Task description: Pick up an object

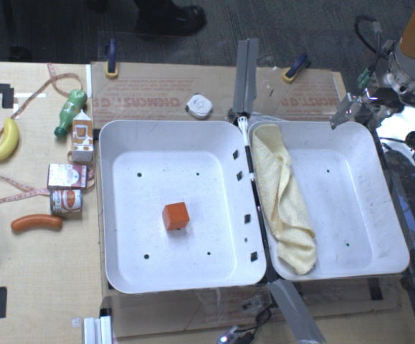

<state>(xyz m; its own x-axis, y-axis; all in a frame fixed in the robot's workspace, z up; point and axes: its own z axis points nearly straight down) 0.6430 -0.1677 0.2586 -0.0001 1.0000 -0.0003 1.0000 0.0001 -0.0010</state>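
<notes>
While the gripper (352, 108) hangs at the frame's upper right, finger state indiscernible, the left bin (114, 213) holds an orange block (175, 216); the right bin (379, 213) holds a yellow towel (286, 206).

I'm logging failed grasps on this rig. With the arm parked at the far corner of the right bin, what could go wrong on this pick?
The orange cube sits alone in the left bin, far from the gripper, so a long reach could land off-centre. The yellow cloth draped along the right bin's inner wall might snag the arm crossing over.
</notes>
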